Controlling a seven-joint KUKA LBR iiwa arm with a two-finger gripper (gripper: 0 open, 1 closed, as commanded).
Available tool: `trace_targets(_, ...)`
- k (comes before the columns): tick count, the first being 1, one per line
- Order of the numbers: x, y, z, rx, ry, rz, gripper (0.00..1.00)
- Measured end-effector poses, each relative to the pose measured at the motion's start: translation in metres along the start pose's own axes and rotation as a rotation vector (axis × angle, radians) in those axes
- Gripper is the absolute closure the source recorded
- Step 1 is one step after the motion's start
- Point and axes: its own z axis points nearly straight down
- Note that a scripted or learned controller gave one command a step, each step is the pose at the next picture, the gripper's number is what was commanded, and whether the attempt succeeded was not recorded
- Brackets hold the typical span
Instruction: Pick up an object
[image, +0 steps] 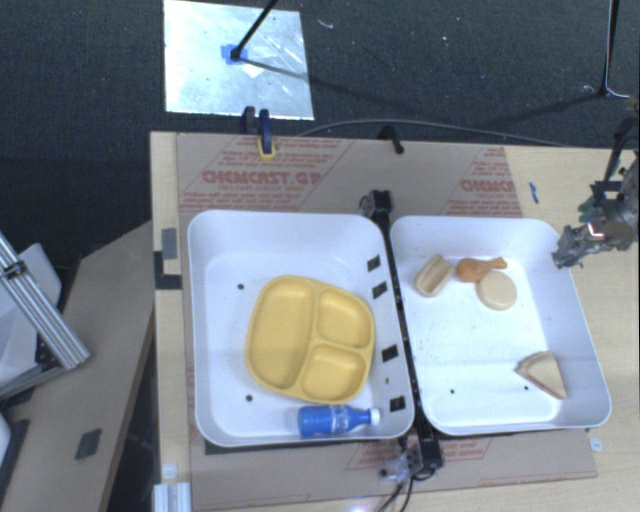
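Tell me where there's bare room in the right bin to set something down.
Right bin: its floor is bare left of the wedge, below the drumstick. The drumstick, bun and round piece crowd the top.

Even, fairly bright overhead light, no hard shadows. White bins near blown out, esp. the rims; soft shading along inner walls. Glare on the foil sheet above the bins. Gripper right of the bins looks blurred. Overall slightly soft, low-res.
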Motion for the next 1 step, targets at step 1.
trace_targets(1,0.0540,-0.0011,-0.0072,0.003,0.003,-0.005,1.00)
